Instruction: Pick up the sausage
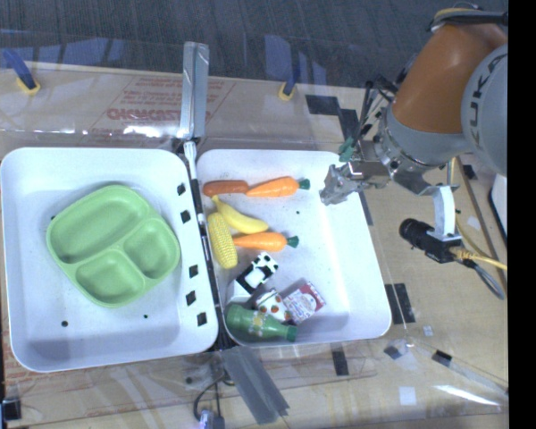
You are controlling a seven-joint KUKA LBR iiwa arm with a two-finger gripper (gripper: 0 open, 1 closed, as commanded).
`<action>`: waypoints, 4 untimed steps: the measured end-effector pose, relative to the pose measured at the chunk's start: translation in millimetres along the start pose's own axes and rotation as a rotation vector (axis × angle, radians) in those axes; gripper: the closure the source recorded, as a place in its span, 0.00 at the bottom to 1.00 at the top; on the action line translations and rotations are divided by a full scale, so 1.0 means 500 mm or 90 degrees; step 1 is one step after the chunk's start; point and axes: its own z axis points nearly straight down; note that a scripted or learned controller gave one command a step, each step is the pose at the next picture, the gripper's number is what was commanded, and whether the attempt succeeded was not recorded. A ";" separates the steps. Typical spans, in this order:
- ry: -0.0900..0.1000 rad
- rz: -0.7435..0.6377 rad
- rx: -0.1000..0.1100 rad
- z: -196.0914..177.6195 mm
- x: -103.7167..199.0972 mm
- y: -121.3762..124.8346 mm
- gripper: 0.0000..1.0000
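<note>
The sausage [225, 188] is a short red-brown link lying at the upper left of the right bin [344, 266], end to end with a carrot [273, 187]. My gripper [336, 189] hangs over the bin's upper right part, about a hand's width to the right of the carrot's green tip and well apart from the sausage. Nothing shows between its fingers.
Below the sausage lie a banana [238, 216], a corn cob [221, 239], a second carrot [263, 241], a black-and-white toy [259, 272], a red packet [301, 302] and a green bottle [257, 323]. The left bin [27, 329] bears a green divided plate [113, 243].
</note>
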 end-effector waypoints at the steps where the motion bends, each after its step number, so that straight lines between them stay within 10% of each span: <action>1: 0.000 0.006 0.001 0.162 0.116 0.076 0.00; 2: -0.001 0.030 -0.001 0.373 0.117 0.126 0.00; 4: 0.001 0.296 -0.002 0.371 0.104 0.200 0.00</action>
